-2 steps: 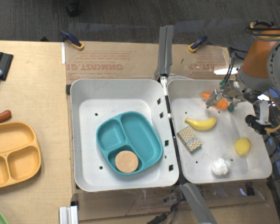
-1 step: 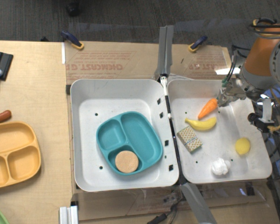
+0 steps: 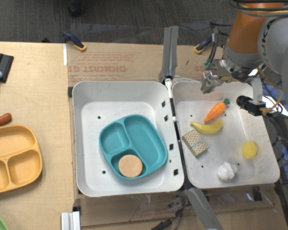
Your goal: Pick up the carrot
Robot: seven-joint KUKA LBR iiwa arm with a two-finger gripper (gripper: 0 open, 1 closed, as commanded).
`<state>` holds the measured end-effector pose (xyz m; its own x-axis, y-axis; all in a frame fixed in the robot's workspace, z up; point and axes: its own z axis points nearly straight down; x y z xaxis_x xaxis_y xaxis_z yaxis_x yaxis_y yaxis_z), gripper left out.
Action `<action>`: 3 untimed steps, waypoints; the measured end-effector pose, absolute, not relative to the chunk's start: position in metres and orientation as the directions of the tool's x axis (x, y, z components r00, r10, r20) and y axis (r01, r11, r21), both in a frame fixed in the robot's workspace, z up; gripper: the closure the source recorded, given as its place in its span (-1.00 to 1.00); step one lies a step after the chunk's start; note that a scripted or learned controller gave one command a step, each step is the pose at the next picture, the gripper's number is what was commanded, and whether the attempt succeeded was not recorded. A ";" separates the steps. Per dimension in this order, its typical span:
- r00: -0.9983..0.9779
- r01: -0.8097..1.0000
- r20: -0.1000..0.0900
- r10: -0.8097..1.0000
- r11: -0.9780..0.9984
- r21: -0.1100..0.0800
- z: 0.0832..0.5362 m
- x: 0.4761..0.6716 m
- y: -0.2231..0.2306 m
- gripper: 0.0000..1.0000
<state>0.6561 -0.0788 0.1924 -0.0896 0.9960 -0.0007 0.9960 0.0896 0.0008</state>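
Observation:
The carrot (image 3: 216, 111), orange with a small green top, lies tilted in the upper middle of the right bin (image 3: 264, 174), its green end pointing up and right. My gripper (image 3: 209, 84) hangs over the bin's back left corner, up and to the left of the carrot and apart from it. The grey arm with its orange band (image 3: 252, 20) reaches in from the upper right.
Just below the carrot lies a yellow banana (image 3: 207, 127), then a patterned sponge block (image 3: 195, 142). A lemon (image 3: 249, 149) and a white crumpled object (image 3: 226, 171) sit further front. The left bin (image 3: 86, 176) holds a teal divided plate (image 3: 151, 150) with a round cracker (image 3: 130, 166).

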 end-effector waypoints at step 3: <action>0.797 0.604 -0.003 0.604 -0.797 -0.003 0.199 0.612 -0.066 1.00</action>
<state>0.6117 -0.0662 0.1993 0.7973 0.6036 -0.0030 0.6036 -0.7973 -0.0029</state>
